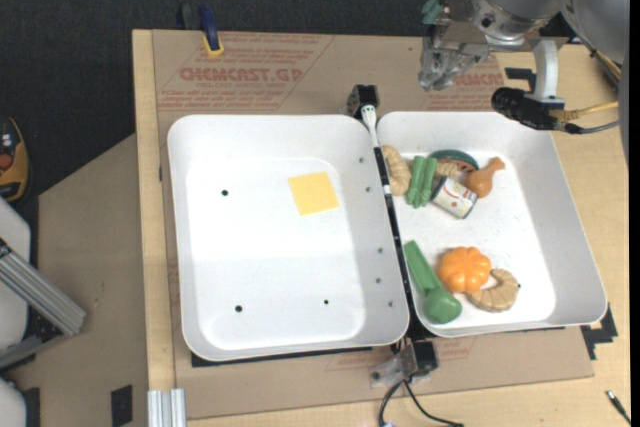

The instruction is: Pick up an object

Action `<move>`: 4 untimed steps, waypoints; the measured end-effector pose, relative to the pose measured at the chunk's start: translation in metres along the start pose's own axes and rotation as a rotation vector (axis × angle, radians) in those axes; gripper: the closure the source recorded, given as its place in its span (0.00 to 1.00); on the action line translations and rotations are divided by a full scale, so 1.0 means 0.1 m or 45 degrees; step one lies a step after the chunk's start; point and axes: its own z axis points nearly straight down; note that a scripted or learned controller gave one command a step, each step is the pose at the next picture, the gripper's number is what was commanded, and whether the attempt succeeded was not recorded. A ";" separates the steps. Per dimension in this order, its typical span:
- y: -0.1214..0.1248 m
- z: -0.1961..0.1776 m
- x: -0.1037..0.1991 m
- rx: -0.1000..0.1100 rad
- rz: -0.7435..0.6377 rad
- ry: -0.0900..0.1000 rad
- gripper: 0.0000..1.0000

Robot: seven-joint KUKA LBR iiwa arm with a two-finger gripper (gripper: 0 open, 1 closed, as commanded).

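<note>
Right bin (570,215), near end: orange pumpkin (466,268) beside a shrimp (498,291) and a green scoop (430,287). Left bin (200,215): yellow square (314,193), alone. Far right, gripper (445,70) above the bin's far rim, grasping nothing; finger state unclear.

My pickings sit in two bins. The left bin (200,215) has one flat yellow square (314,193) lying toward its one o'clock. The right bin (570,215) has a heap at eleven o'clock: a tan piece (397,170), a green pod (422,181), a small can (455,199), a brown drumstick (486,177). At six o'clock lie a green scoop (430,285), an orange pumpkin (465,268) and a shrimp (499,291).
</note>
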 end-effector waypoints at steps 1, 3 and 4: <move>-0.02 0.52 0.63 0.022 0.001 0.001 1.00; -0.64 -1.00 1.98 0.034 -0.002 -0.003 1.00; -0.90 -2.53 2.46 -0.009 -0.002 0.010 1.00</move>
